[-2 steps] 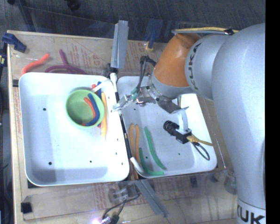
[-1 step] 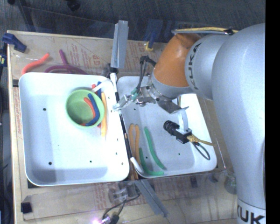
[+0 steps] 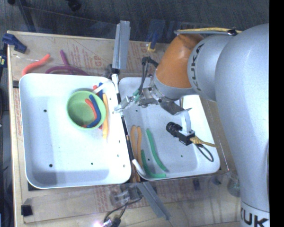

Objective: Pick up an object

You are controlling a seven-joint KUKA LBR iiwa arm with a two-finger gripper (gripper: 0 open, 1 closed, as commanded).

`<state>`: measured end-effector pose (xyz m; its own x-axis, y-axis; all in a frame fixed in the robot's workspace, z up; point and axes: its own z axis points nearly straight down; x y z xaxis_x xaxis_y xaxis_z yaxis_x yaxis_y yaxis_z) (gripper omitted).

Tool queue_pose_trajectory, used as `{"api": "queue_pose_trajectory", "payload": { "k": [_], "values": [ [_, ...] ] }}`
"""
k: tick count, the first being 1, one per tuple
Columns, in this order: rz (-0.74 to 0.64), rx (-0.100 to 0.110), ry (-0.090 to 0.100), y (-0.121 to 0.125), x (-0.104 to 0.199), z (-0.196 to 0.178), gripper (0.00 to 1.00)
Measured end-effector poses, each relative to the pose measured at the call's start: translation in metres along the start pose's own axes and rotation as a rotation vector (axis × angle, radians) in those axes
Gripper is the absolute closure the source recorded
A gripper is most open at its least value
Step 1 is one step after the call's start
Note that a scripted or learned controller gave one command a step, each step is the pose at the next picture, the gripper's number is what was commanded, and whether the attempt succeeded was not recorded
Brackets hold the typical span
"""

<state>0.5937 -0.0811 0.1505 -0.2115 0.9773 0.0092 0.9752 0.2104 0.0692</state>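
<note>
A single fixed camera sits above the wooden bench (image 3: 61,48) and looks down at a slant, close enough that the two shallow white plastic bins fill most of the frame. The left bin (image 3: 47,150) lies left of centre, the right bin (image 3: 206,126) beside it. The bulky grey arm with its orange band (image 3: 177,65) enters from the right, nearest the lens.

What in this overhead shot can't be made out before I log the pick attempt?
- Gripper: small metal parts in the camera view; finger state unreadable.
- Right white bin: upper part covered by the grey arm.
- Green round bowl: coloured pieces overlap; separate shapes unclear.
</note>
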Motion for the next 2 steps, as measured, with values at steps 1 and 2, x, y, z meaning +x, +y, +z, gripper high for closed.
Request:
{"api": "queue_pose_trajectory", "payload": {
  "k": [1,2],
  "values": [
    [-0.022,-0.001,0.000,0.0004,-0.0005,-0.0003,0.00],
    [-0.039,-0.002,0.000,0.0005,-0.0006,-0.0004,0.00]
  ]
}}
